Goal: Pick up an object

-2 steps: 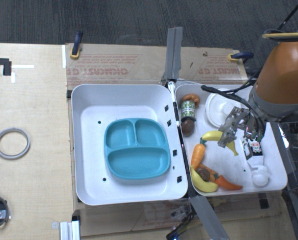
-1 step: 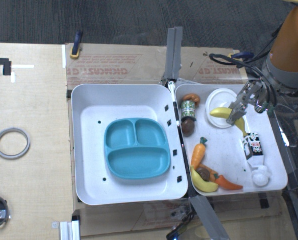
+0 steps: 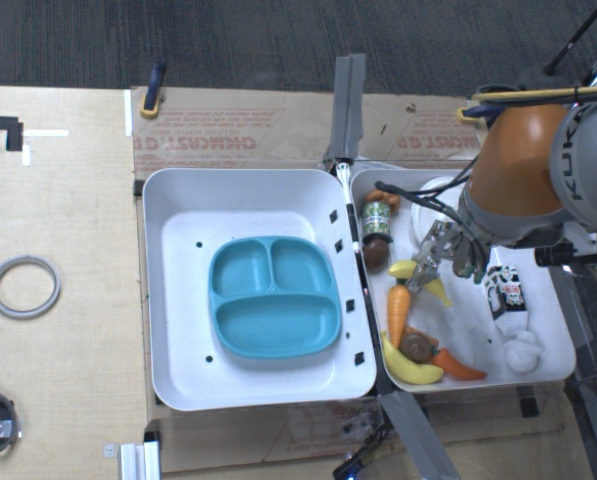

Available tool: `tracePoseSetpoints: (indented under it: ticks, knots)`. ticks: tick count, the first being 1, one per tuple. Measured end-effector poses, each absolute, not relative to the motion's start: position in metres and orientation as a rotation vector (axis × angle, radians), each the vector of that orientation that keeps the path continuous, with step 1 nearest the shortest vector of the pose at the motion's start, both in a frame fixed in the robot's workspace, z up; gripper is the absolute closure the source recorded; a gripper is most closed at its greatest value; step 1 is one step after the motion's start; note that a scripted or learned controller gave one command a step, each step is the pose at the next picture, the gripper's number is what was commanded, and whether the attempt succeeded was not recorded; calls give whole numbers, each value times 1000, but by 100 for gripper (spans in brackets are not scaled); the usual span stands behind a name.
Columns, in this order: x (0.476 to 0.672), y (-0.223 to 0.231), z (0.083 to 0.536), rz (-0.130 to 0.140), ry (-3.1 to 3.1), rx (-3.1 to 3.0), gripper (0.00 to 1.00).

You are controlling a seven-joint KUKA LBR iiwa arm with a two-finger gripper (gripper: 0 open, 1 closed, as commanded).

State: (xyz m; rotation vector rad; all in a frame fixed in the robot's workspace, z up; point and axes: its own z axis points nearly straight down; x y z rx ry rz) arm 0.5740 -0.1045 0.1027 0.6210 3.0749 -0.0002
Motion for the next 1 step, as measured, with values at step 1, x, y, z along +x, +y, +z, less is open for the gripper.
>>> tracePoseSetpoints:
  ticks: [1]
  knots:
    - [573,-66,192,-1,3091,543,100]
